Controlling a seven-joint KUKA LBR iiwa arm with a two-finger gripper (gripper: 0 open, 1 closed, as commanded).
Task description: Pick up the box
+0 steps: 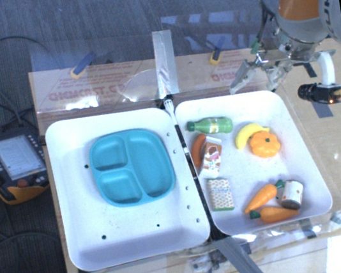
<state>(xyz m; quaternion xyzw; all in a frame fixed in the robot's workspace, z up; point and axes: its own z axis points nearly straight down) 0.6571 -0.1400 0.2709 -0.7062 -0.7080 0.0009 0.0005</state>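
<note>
A small white and red carton box [212, 158] lies in the right bin [301, 143], close to its left wall. A second, flat patterned box [220, 193] lies just in front of it. My gripper [257, 80] hangs over the far rim of the right bin, above and to the right of both boxes. It is open, its two fingers spread with nothing between them. The orange-banded wrist rises behind it at the top right.
The right bin also holds a green bottle [211, 126], a banana [248, 132], an orange fruit [264, 145], two carrots [261, 196] and a small can [291, 194]. A blue divided plate [130, 166] lies in the left bin [77, 200]. A handheld pendant [10, 163] sits left of the bench.
</note>
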